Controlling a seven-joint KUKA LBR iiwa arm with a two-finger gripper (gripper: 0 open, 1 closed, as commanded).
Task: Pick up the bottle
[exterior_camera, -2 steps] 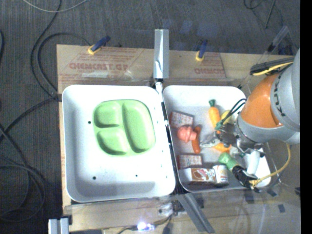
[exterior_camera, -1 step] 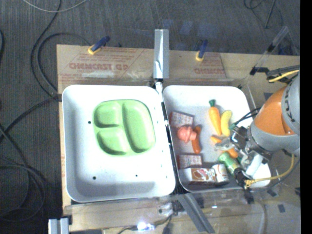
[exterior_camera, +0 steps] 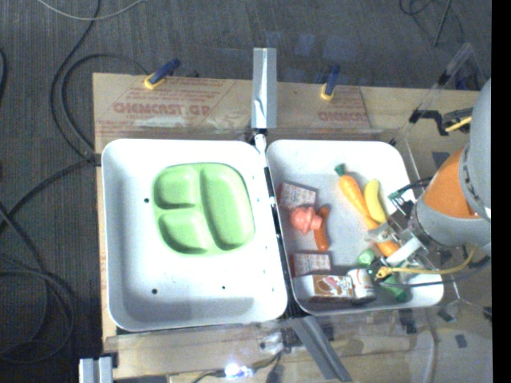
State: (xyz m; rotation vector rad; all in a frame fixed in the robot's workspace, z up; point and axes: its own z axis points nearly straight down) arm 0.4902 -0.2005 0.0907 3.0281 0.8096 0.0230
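Gripper [exterior_camera: 389, 255] state cannot be determined; it sits low in the right bin [exterior_camera: 319, 152], near the front-right corner. Bottle [exterior_camera: 339, 285] lies flat just left of it, long axis left-right along the front wall. Carrot [exterior_camera: 351, 193], banana [exterior_camera: 375, 200] and a green item [exterior_camera: 366, 256] crowd the approach.

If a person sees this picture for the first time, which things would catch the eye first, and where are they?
The bright green divided tray stands out most, lying in the middle of the left white bin. Next come the colourful toy foods in the right bin: an orange carrot beside a yellow banana, and a pink piece further left. At the right edge the grey arm with its orange band reaches down over the bin's lower right corner.
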